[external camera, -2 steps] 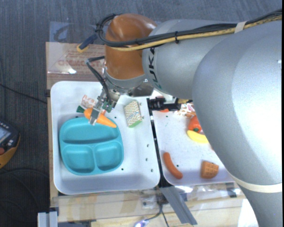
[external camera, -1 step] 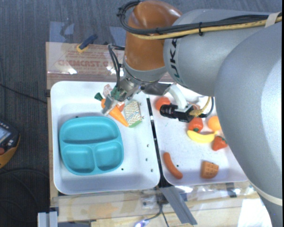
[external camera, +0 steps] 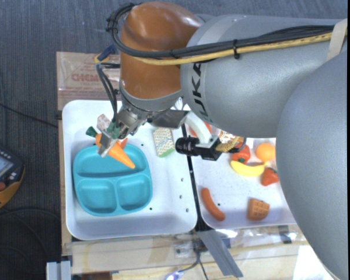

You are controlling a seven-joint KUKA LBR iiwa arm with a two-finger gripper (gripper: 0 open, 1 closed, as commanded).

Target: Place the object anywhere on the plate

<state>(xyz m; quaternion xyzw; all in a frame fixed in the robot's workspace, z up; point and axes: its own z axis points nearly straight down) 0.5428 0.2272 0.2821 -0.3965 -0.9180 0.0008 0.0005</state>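
The pincer [external camera: 109, 140] hangs over the back edge of the blue plate [external camera: 112, 182], closed on a toy carrot [external camera: 121, 154] whose orange tip rests slanted across the plate's large back section. The plate sits in the left bin [external camera: 163, 212], with bare white floor to its right. Just beyond that, a pale snack packet [external camera: 163, 142] lies near the bin's dividing wall.

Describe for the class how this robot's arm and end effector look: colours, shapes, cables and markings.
The arm is thick, rounded and grey, with a glossy orange band above the wrist. A yellow cable and black cables run along its top, bound by a black tie. Part of black lettering marks the grey shell. Thin black wires drop beside the wrist to the small end effector, metallic grey.
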